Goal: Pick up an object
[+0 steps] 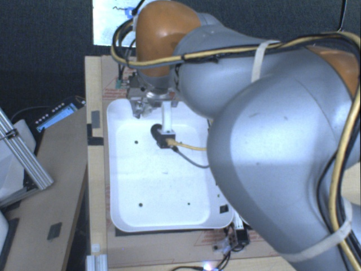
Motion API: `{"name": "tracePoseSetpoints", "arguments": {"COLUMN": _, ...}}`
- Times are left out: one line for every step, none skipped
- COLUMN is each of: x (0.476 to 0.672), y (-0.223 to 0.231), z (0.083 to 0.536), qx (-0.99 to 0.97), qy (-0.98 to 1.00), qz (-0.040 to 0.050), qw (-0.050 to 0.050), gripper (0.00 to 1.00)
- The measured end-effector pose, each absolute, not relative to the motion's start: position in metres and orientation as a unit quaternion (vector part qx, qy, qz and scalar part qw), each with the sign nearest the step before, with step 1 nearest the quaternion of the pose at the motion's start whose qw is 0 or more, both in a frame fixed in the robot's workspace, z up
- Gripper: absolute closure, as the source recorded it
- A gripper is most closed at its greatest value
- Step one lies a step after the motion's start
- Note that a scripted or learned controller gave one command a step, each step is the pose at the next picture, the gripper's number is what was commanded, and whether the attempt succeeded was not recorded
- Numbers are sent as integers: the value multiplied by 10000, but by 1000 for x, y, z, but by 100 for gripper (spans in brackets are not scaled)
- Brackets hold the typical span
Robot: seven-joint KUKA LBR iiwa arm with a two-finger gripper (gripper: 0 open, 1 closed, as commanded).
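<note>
1. Which object is meant for picking cannot be told from this view. The bulky grey arm sweeps in from the right and covers that whole side of the bench.
2. The gripper hangs low over the far end of the white bin, near its far left corner. Whether it is spread or pressed together cannot be told, nor whether it holds anything.
3. Three small dark dots mark the bin's pale floor: one near the gripper and two toward the near wall, well apart from one another.
4. A small black square sits at the bin's near right corner, just beside the arm; it is too small to identify.
5. The orange band bulges directly above the gripper, and a yellow cable runs along the top of the arm toward it.
6. A tangle of wires lies on the bench by the bin's near right corner.
7. Left of the bench, a silver metal rail lies at a slant, with a dark device bearing a blue strip beyond it.
8. At the far edge, a pale sheet of paper stands against a dark backdrop.
</note>
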State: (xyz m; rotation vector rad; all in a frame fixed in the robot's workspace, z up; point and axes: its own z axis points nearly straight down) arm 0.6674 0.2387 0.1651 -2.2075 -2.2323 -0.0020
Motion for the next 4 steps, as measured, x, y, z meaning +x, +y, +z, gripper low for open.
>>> {"name": "tracePoseSetpoints", "arguments": {"x": 669, "y": 234, "z": 182, "qx": -7045, "qy": -7097, "qz": -18, "qw": -8, "gripper": 100}}
{"name": "tracePoseSetpoints", "arguments": {"x": 669, "y": 235, "z": 370, "qx": -7048, "qy": -7093, "qz": -96, "qw": -47, "gripper": 100}}
{"name": "tracePoseSetpoints", "arguments": {"x": 594, "y": 235, "z": 304, "qx": -7050, "qy": -7092, "qz": 36, "qw": 27, "gripper": 100}}
{"name": "tracePoseSetpoints", "arguments": {"x": 521, "y": 217, "z": 198, "qx": -7070, "qy": -7072, "qz": 70, "qw": 39, "gripper": 100}}
